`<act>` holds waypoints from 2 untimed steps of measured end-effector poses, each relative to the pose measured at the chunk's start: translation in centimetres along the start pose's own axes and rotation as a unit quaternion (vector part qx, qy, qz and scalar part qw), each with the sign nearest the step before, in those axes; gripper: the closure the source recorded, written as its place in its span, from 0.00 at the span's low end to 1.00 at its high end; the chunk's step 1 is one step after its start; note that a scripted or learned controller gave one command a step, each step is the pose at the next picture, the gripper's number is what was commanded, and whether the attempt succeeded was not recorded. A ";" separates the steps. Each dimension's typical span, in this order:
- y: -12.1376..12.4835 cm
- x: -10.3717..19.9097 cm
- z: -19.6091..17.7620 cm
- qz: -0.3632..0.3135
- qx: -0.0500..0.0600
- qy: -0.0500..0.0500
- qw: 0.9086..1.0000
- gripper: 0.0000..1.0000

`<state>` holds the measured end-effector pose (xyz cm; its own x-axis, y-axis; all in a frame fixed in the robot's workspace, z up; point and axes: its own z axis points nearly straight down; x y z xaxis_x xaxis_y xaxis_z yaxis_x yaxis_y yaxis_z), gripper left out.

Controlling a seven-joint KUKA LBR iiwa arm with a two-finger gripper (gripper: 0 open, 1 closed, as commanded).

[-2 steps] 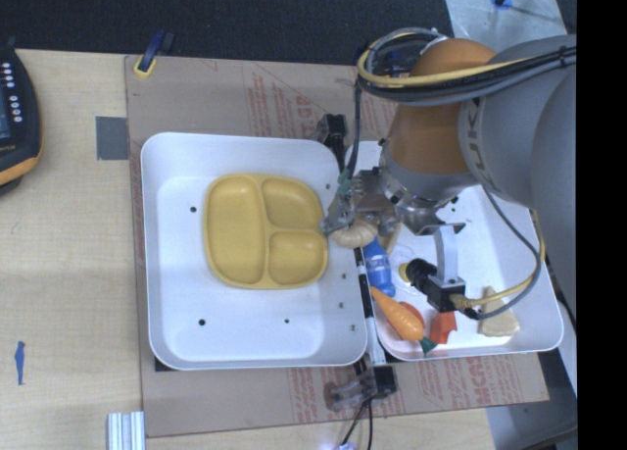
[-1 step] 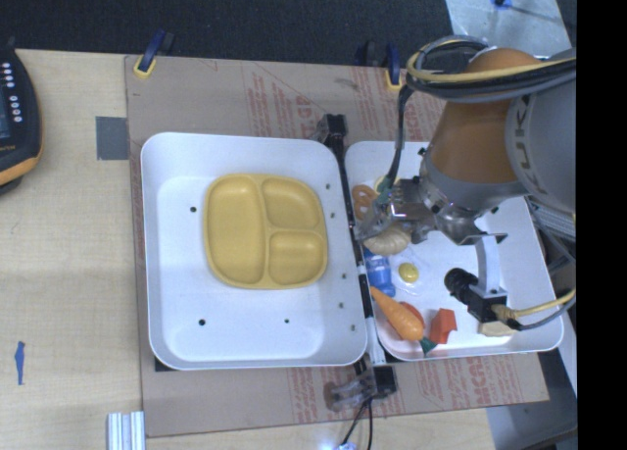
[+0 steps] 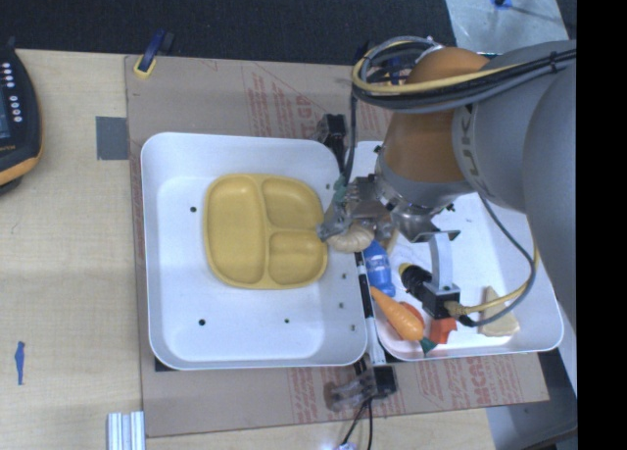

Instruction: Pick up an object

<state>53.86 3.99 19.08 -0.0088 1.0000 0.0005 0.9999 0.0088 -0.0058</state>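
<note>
Desk (image 3: pixel 78 242) with two bins; my hand (image 3: pixel 355 225) hovers over the divide beside the yellow tray (image 3: pixel 263 230), a beige lump (image 3: pixel 350 238) under it. Grip unclear, can't tell. Next I need a clean lift.

Two bins sit side by side on the bench. The left bin (image 3: pixel 167 242) holds a divided plate (image 3: pixel 265 230) near its right wall. The right bin (image 3: pixel 534 325) holds a bottle (image 3: pixel 377 275), with a toy carrot (image 3: pixel 404 318) just in front of it. The arm (image 3: pixel 460 134) reaches over the right bin from the right.
</note>
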 end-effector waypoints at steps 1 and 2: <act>-1.6 -6.1 -0.1 0.006 0.001 -0.001 1.000 1.00; 5.1 0.5 -1.1 -0.001 -0.004 0.000 1.000 1.00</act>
<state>58.97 4.49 20.14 -0.0109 0.9999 0.0013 0.9999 0.0109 0.0028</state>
